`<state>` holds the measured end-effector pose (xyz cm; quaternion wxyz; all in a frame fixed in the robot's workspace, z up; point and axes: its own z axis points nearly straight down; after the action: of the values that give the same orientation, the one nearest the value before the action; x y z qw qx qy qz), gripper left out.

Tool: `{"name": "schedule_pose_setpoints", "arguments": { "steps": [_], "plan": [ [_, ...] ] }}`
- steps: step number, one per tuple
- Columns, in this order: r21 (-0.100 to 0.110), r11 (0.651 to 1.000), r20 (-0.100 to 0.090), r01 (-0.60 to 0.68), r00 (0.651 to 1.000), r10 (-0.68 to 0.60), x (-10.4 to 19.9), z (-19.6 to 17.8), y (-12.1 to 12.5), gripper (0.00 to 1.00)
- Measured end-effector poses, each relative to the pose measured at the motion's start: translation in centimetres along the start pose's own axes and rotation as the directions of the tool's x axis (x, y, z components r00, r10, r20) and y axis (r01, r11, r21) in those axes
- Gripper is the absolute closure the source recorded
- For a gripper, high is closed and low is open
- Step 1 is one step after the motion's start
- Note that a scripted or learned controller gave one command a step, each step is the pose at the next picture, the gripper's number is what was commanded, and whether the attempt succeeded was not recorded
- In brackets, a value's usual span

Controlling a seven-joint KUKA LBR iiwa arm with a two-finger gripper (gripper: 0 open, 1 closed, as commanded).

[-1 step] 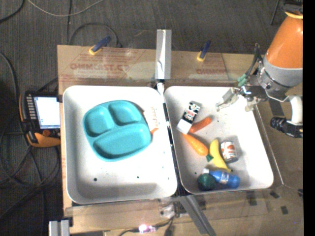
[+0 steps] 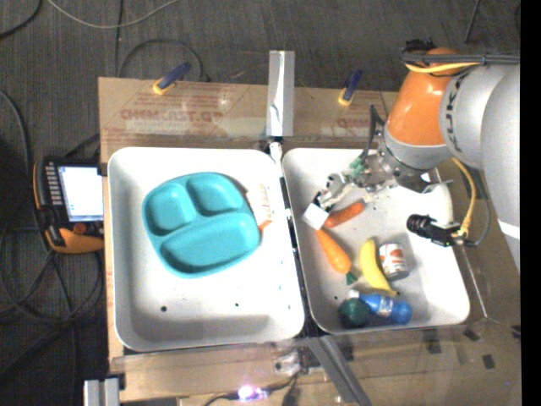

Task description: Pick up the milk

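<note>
nearby, carrot (image 2: 343, 216) and banana (image 2: 373, 266) crowd milk (image 2: 315, 216).

A robotics laboratory is indicated, seen from a camera fixed overhead. A grey industrial arm with an orange band (image 2: 427, 108) is mounted at a purpose-built bench (image 2: 211, 112) of bare board, to which a sheet is held by blue and yellow clamps (image 2: 172, 77). Two shallow white bins (image 2: 127, 311) are set side by side on it, with toy food laid out in the right one (image 2: 452, 307) and a teal divided plate (image 2: 203, 221) in the left. Loose cables (image 2: 76, 11) are strewn over grey carpet, and a handheld control pendant with a lit screen (image 2: 72, 203) is parked beside the bench.
</note>
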<state>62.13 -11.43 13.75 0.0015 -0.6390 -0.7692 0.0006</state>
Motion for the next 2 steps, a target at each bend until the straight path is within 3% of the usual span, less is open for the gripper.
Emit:
{"name": "schedule_pose_setpoints", "arguments": {
  "steps": [1,2],
  "plan": [
    [-0.008,0.997,0.005,0.071,0.997,-0.071,0.8,4.8,5.2,0.0],
    [-0.013,0.968,0.01,0.249,0.969,-0.249,0.8,4.8,-2.2,0.0]
  ]
}}
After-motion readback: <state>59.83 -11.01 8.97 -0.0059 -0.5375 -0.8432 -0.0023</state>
